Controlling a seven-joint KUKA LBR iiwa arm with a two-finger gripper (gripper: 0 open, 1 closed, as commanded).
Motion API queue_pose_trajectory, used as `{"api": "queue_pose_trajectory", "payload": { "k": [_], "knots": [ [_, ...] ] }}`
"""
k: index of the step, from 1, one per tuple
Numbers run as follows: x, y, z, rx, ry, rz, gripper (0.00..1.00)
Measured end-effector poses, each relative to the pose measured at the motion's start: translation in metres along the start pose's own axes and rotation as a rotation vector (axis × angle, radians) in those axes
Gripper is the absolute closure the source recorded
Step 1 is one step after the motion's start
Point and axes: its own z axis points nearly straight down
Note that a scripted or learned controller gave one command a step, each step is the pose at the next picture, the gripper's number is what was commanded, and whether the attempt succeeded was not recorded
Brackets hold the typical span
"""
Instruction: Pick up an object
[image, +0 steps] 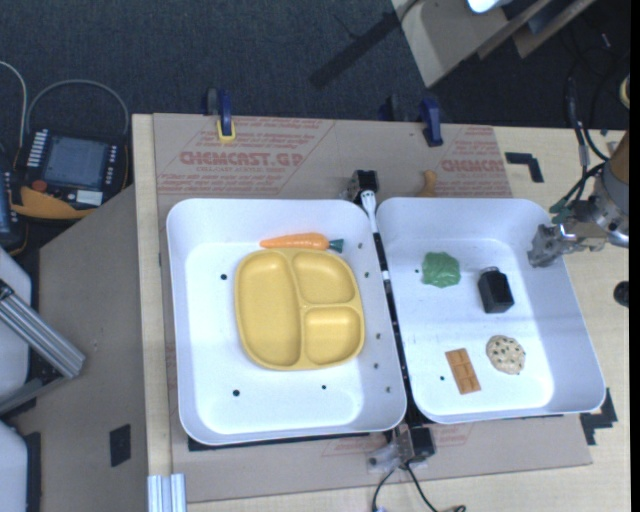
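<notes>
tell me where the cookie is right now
The cookie lies in the right bin, toward its front right corner, just right of the cracker and below the black block.

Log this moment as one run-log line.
gripper: over right bin far-right rim, holds nothing | right bin: green lump, black block, cookie, cracker

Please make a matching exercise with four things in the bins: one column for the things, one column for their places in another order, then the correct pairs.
Things:
1. carrot
2. green lump
3. cookie
4. yellow tray

Places:
A. right bin, near corner, beside the tan bar
B. middle of the left bin
C. left bin, just beyond the tray
D. right bin, left of the black block

Pairs: 1-C, 2-D, 3-A, 4-B
</notes>
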Motion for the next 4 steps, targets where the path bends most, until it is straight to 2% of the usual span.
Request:
{"api": "queue_pose_trajectory", "payload": {
  "k": [1,2,3,4],
  "knots": [
    [0.000,0.001,-0.027,0.002,0.001,0.000,1.00],
    [0.060,0.001,-0.019,0.010,0.007,-0.005,1.00],
    [0.110,-0.002,-0.029,0.009,0.006,-0.004,1.00],
    [0.161,0.001,-0.019,0.010,0.006,-0.005,1.00]
  ]
}}
